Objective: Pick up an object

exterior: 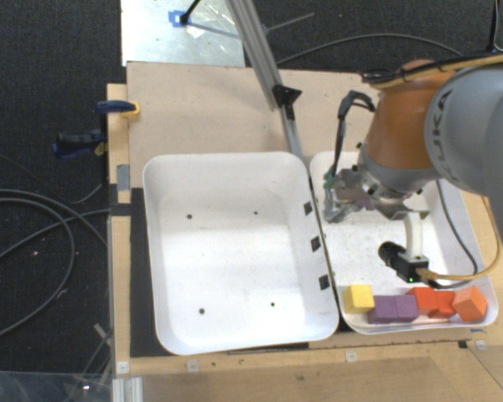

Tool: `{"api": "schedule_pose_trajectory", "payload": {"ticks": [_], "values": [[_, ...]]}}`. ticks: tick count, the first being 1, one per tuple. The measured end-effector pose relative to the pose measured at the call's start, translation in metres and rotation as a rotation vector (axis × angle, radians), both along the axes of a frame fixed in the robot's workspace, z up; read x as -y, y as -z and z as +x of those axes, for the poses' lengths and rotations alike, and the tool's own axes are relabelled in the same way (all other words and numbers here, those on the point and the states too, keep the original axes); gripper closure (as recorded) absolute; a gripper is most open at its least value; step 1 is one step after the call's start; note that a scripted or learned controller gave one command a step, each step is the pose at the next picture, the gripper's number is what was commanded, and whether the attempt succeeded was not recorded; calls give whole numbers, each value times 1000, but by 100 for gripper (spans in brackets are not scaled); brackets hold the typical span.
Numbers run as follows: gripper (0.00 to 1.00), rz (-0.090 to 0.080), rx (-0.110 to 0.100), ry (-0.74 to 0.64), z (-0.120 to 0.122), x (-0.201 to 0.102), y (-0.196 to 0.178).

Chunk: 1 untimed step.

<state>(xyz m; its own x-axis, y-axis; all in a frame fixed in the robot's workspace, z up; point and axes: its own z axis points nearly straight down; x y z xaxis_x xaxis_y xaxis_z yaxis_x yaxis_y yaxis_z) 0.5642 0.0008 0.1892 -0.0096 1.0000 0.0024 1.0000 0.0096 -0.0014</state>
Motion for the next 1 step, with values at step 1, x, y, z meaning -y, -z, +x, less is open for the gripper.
{"api": "schedule_pose_trajectory", "payload": {"ticks": [1], "values": [[100,-4,0,13,-40,43,-3]]}}
